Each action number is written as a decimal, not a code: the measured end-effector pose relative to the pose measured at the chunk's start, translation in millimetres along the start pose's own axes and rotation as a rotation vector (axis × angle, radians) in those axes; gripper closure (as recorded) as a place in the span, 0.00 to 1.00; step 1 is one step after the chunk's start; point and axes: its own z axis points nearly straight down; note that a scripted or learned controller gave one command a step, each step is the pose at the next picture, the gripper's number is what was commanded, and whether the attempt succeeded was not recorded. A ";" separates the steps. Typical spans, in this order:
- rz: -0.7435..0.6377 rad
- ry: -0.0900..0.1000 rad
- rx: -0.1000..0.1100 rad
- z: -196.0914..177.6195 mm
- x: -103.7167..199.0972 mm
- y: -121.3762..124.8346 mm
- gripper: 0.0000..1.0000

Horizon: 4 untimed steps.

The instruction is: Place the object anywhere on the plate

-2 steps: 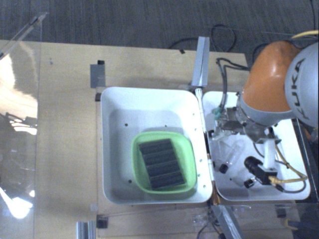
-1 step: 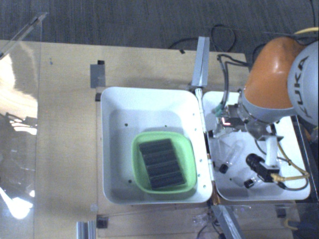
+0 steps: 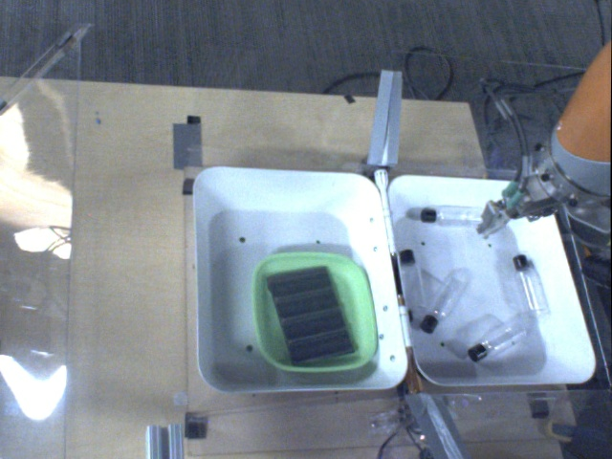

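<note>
A green plate (image 3: 360, 299) lies in the left bin (image 3: 220, 256) and carries a dark grey ridged block (image 3: 308, 315). The right bin (image 3: 564, 347) holds several clear vials with black caps. One vial (image 3: 449, 216) lies along the far wall, another vial (image 3: 529, 282) near the right wall, and a third vial (image 3: 494, 339) at the front. My gripper (image 3: 495, 218) hangs over the far right part of the right bin, just past the clear end of the far vial. The grey and orange arm (image 3: 585, 132) comes in from the right.
A grey metal post (image 3: 385, 122) stands behind the seam between the bins. Cables (image 3: 430, 70) lie on the bench behind the right bin. A fourth vial (image 3: 442, 299) rests in the middle of the right bin, and a small black cap (image 3: 405, 255) sits near its left wall.
</note>
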 end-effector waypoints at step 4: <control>-0.595 -0.002 -0.008 82.1 59.8 -26.4 1.00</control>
